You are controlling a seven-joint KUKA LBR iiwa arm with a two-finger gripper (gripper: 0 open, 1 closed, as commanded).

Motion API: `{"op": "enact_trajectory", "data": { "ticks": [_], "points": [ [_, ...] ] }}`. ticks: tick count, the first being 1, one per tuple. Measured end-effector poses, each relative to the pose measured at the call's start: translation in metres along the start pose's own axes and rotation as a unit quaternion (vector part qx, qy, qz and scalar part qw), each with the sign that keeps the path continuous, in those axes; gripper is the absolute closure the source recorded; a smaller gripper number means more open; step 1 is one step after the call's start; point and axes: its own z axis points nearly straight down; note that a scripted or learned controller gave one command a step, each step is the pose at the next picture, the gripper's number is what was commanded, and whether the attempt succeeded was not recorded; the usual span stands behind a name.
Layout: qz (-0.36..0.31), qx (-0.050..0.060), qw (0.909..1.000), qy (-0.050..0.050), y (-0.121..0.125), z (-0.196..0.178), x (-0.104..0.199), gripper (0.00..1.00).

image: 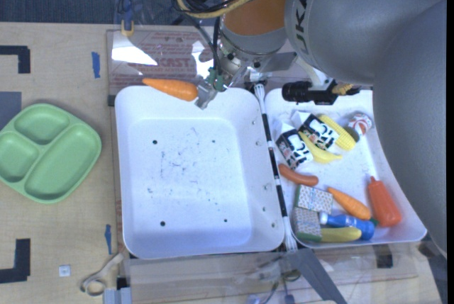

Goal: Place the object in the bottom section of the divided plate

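An orange carrot point(171, 88) lies along the back rim of the left white bin point(188, 175), its thick end toward the right. My gripper point(206, 92) is at that right end, fingers touching or closing on the carrot's tip. The green divided plate point(46, 152) sits on the bench far to the left, with two small sections at its top and one large section at its bottom right. The arm's orange band and grey body hang over the back of the bins.
The right bin point(397, 224) holds several toy foods: a corn cob point(333, 136), a hot dog point(298, 175), another carrot point(349, 202), an orange bottle point(384, 202) and boxes. Blue tape marks point(95, 63) and black marks lie on the wooden bench.
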Motion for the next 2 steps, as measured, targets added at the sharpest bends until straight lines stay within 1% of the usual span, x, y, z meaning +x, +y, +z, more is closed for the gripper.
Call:
{"op": "enact_trajectory", "data": {
  "ticks": [1, 2],
  "points": [
    [0.137, 0.003, 0.9906, 0.002, 0.041, 0.08, 0.033, 1.0],
    [0.438, 0.003, 0.8992, 0.0, 0.047, 0.144, 0.0, 1.0]
  ]
}}
